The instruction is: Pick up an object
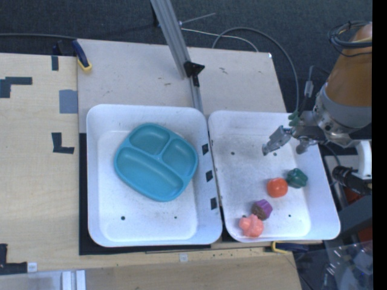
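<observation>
Nearest to us, at the front edge of the right bin [320,225], we log a pink object [251,225] and, touching it, a small purple object [262,209]. Further back we list an orange object [277,188] and, just beside it, a dark green object [296,177]. In the left bin [97,180] we record one teal divided plate [156,161]. We note the tool [288,139] above the right bin's rear half, apart from every item, grasping nothing; we cannot tell whether it is released or clenched. We judge the approach is in hand: we would centre over the orange object, descend straight, and avoid nudging its green neighbour.
</observation>
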`<state>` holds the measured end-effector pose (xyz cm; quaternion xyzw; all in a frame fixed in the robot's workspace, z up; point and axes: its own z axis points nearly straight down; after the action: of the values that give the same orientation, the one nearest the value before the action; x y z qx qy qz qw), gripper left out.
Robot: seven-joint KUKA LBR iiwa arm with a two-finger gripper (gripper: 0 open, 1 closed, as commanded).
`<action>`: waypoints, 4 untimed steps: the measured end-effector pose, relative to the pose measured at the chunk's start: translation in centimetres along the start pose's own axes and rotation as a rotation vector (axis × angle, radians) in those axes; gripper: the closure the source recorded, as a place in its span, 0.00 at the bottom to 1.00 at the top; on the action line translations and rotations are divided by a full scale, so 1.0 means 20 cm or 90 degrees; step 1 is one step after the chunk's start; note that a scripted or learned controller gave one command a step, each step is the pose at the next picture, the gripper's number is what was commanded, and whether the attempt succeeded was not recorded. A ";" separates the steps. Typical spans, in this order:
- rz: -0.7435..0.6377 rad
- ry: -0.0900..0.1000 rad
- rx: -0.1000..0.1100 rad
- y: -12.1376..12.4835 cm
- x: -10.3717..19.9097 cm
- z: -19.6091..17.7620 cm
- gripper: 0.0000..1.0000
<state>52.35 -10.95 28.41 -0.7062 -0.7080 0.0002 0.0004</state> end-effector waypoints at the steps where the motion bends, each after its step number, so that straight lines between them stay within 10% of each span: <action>1: 0.000 0.000 0.000 0.00 0.00 0.00 0.00; 4: 0.001 0.000 0.005 0.03 0.01 0.83 0.00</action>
<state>53.03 -10.65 11.73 -0.7069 -0.7073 0.0029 0.0031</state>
